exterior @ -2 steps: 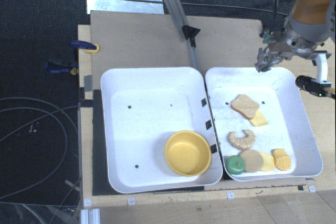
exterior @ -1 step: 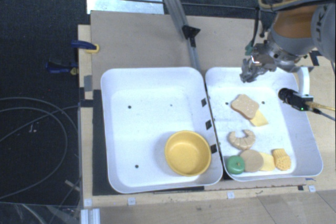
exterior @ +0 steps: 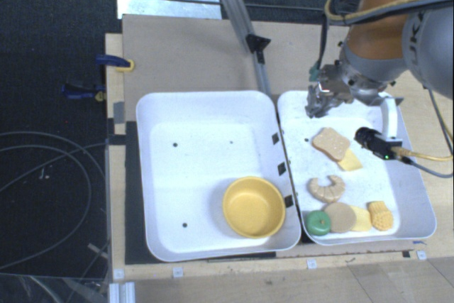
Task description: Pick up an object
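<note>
Over the right bin, near its back left corner, the gripper hangs low above bare white floor. Whether it is wide or narrow cannot be told from this slanted view; nothing shows in it.

Just in front of it lies the bread slice, flat, with a yellow cheese wedge touching its front right edge. Nearer the front sit a croissant, a green round piece, a tan cookie and a waffle, packed close along the front wall. A yellow bowl stands alone in the left bin, by the front right corner.

The bread is the likely target, being nearest. It looks like toy food: probably light, stiff and a little slick, with a low profile. A grasp across its narrow width, at the end away from the cheese, would seem safest, since closing on the cheese side could catch both pieces or push the slice aside. Lying flat, it gives little height to grip, so a shallow descent may slide off the top face.
</note>
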Controlling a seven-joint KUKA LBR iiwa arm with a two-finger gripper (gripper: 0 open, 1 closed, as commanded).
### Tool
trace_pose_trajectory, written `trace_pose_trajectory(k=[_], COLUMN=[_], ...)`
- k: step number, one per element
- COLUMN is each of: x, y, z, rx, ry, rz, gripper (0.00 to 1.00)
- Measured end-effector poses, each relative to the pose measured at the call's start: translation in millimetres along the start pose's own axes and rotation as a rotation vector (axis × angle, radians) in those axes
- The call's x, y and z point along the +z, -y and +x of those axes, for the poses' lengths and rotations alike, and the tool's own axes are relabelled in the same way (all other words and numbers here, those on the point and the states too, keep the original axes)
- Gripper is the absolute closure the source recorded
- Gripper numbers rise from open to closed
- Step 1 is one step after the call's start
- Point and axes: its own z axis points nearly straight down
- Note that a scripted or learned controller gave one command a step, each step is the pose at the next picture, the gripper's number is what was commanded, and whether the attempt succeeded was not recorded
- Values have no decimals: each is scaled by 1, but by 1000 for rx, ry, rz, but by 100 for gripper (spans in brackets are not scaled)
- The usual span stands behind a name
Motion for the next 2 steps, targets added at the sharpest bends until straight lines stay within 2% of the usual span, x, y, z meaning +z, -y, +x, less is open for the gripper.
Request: trace_pose_trajectory(k=[2], x=[-6], y=[51], z=[95], rx=[-1], ry=[0], rz=[1], gripper=[100])
